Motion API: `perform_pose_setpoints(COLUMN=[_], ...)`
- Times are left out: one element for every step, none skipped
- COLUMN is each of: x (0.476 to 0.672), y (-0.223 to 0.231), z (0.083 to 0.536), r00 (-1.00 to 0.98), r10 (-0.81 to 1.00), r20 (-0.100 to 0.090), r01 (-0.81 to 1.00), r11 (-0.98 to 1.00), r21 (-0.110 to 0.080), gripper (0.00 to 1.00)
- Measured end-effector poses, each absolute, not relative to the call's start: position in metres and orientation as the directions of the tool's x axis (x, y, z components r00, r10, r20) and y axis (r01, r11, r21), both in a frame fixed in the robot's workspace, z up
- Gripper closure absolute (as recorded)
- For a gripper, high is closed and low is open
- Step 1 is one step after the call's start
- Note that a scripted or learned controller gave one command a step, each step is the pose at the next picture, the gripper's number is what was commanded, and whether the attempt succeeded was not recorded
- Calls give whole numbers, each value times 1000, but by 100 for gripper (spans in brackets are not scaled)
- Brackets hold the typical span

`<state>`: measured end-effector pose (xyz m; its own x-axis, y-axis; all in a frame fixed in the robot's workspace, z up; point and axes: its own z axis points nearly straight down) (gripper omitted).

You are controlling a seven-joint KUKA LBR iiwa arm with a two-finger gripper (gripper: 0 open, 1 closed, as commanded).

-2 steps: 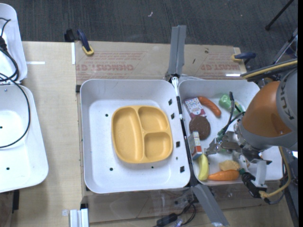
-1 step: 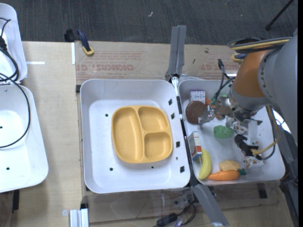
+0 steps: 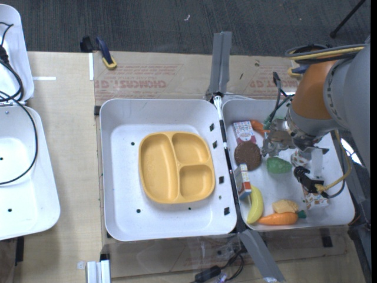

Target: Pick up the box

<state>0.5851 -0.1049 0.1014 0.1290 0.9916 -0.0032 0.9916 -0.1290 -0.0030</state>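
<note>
A flat red-and-white box (image 3: pixel 242 131) lies at the back left of the right bin (image 3: pixel 339 214), beside a small orange carrot piece (image 3: pixel 258 126). A second, smaller carton (image 3: pixel 244 180) lies further forward along the bin's left wall. My gripper (image 3: pixel 272 145) hangs low over the bin's middle. It is just right of a brown round cookie (image 3: pixel 248 155) and just above a green item (image 3: pixel 278 165). It stands a little right of the red-and-white box, and nothing shows held in it.
A banana (image 3: pixel 255 205), a carrot (image 3: pixel 279 219) and a tan bread-like piece (image 3: pixel 285 206) lie at the right bin's front. The left bin (image 3: pixel 118 158) holds a yellow divided plate (image 3: pixel 177 167). Cables (image 3: pixel 312 181) hang from the wrist over the bin's right side.
</note>
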Motion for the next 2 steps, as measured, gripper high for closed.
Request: perform_pose_setpoints(x=[585,657], y=[-105,-110], z=[101,95], r00=[129,178], r10=[992,984], r20=[-3,1], r01=[992,984], r11=[-129,-178], r21=[-3,-13], gripper=[0,0])
